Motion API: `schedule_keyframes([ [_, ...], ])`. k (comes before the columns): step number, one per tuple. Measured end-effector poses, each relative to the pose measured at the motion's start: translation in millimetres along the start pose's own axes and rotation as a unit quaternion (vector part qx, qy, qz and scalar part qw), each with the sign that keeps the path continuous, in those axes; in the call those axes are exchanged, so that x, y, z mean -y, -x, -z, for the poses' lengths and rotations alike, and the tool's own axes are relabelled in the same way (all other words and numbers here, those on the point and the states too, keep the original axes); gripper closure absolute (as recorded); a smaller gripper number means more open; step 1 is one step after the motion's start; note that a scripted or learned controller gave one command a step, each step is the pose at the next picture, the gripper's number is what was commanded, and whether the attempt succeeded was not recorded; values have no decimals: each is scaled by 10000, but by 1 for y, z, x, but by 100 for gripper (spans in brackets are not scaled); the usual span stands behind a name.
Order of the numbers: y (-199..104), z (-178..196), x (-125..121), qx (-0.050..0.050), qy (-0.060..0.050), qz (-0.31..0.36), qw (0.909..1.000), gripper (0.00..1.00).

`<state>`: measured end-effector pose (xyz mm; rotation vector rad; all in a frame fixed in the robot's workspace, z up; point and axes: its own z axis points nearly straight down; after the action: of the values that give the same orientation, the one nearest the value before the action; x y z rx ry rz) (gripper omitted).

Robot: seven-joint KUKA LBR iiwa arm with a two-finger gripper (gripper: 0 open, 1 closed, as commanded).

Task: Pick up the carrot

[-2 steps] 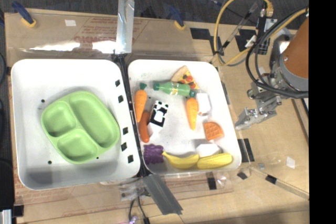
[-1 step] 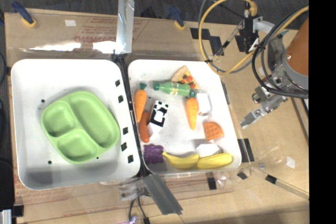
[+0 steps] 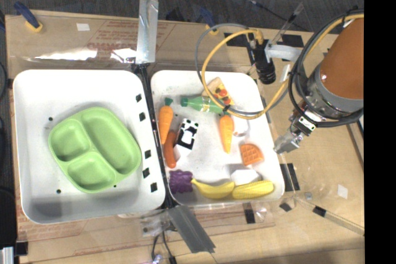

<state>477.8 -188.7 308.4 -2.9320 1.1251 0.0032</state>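
An orange carrot [image 3: 226, 132] lies in the middle of the right bin [image 3: 265, 109], its point towards the front. A second carrot-like orange piece [image 3: 166, 120] lies along that bin's left wall, above a reddish sausage-shaped piece [image 3: 170, 155]. My gripper [image 3: 289, 141] hangs just outside the right bin's right wall, about a hand's width to the right of the middle carrot and clear of everything in the bin. It has nothing in it that I can see.
The right bin also holds a green bottle [image 3: 202, 104], pizza slice [image 3: 219, 91], black-and-white cube [image 3: 187, 133], orange waffle [image 3: 251, 153], purple grapes [image 3: 180, 180], banana [image 3: 213, 188], corn [image 3: 253, 189]. A green divided plate [image 3: 94, 148] sits in the left bin. Yellow cable [image 3: 210, 46] loops behind.
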Motion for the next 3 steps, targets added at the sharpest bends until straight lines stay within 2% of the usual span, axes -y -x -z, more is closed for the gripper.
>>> schedule_keyframes([
  [1,-17,6,-3,-24,-15,1135,9935,100],
  [2,-22,49,-7,-44,-33,2648,9643,100],
  [3,-29,49,0,-34,-42,2640,9645,100],
])
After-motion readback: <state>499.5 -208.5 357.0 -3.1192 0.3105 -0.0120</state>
